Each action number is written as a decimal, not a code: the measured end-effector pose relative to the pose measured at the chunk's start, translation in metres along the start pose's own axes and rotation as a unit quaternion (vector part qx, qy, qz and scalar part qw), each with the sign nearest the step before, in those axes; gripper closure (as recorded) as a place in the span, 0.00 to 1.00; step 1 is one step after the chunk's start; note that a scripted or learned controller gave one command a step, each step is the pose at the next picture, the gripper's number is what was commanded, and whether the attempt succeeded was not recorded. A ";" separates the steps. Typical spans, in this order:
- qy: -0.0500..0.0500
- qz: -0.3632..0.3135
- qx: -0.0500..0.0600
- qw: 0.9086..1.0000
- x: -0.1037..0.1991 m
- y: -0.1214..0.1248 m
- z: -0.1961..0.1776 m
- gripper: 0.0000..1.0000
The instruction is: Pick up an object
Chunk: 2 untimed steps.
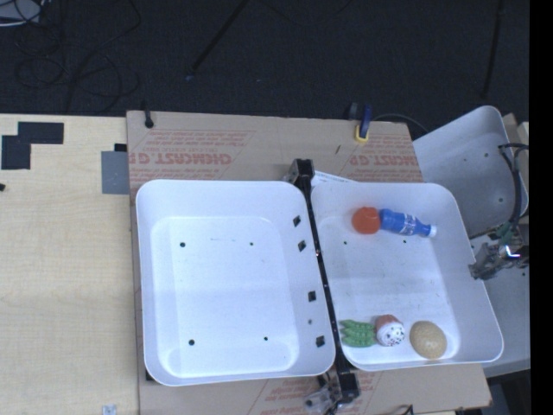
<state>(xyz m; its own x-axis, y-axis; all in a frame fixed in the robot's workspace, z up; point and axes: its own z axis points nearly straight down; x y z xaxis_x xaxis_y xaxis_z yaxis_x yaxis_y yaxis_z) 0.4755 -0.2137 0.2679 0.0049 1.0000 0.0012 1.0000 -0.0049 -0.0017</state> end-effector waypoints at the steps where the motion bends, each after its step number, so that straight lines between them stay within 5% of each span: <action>1: 0.000 0.000 0.000 1.000 0.000 0.000 0.000 1.00; 2: 0.000 0.001 0.000 1.000 0.000 0.000 0.001 1.00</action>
<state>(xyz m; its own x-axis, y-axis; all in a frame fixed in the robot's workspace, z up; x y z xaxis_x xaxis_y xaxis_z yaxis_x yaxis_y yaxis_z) 0.4753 -0.2138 0.2666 0.0064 1.0000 0.0014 1.0000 -0.0064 -0.0027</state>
